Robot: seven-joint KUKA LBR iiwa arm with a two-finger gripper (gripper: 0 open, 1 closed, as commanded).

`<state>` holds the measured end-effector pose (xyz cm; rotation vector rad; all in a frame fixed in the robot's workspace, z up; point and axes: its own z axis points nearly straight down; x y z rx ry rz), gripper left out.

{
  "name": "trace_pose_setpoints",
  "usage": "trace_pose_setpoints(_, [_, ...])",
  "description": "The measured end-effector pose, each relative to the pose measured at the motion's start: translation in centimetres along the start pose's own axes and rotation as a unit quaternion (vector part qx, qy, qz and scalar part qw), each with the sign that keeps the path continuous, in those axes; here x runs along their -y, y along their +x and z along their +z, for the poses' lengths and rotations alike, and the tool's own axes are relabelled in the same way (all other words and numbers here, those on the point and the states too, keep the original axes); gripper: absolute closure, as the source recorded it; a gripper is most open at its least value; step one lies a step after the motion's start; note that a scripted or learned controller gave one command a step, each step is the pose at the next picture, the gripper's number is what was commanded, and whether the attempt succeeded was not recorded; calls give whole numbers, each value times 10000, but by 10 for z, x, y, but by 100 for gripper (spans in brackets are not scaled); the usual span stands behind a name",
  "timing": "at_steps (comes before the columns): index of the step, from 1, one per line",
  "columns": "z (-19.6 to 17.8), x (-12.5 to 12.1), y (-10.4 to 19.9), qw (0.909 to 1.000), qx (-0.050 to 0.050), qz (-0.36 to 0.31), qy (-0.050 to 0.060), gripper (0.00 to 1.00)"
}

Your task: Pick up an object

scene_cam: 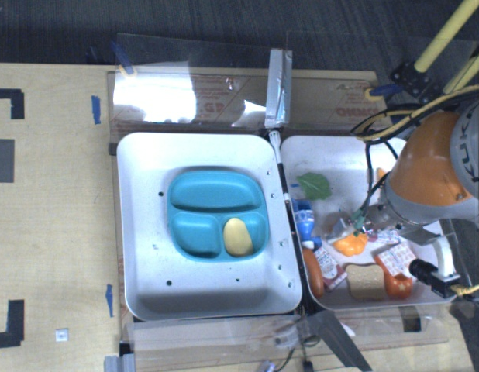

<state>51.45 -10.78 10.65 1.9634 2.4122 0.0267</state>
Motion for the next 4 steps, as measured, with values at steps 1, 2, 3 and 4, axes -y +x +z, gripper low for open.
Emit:
trace_pose_setpoints(1, [18,-55,-5,9911,-42,-1329,98,100])
trace_pose_setpoints(2, [-78,-115,51,9983,-72,-559,121,100])
trace_pose_setpoints(3, [-75,-114,85,9992,-66,356,176,100])
trace_pose_setpoints(4, [-76,-111,84,9995,-74,-250,176,100])
